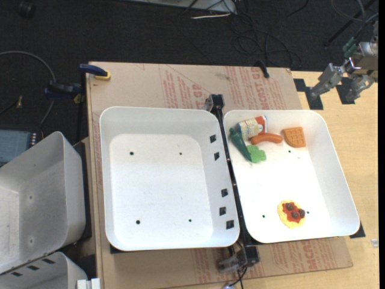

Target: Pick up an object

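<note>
At the far right, the gripper (337,77) looks grey and angular, with dark cables and perhaps green wiring above it.

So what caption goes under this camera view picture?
Toy foods, including a pizza and cracker, sit in the right bin; the gripper waits outside.

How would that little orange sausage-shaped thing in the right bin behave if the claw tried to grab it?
The orange sausage looks rounded and smooth, so it may roll or slip when pinched. It seems a small toy, probably light. It lies against the green toy and a small carton, so a push would likely nudge them too.
</note>
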You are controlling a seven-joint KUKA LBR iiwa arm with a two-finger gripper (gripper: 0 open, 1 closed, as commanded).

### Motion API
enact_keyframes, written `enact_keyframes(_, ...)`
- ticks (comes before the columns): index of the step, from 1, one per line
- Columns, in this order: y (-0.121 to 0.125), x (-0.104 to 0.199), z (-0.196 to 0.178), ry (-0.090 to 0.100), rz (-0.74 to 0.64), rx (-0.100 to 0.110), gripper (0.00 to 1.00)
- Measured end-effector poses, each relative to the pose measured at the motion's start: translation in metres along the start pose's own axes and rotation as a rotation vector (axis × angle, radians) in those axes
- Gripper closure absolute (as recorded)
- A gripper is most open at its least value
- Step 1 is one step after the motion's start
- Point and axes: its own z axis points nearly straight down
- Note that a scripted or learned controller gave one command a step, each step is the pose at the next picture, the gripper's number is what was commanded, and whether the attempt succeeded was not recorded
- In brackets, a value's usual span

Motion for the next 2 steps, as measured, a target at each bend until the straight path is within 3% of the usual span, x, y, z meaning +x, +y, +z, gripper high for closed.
enact_keyframes(1, -0.009, 0.170, -0.067, 0.008, -0.013, 0.008, 0.00)
enact_keyframes(2, -0.043, 0.228, -0.139, 0.004, -0.001, 0.010, 0.00)
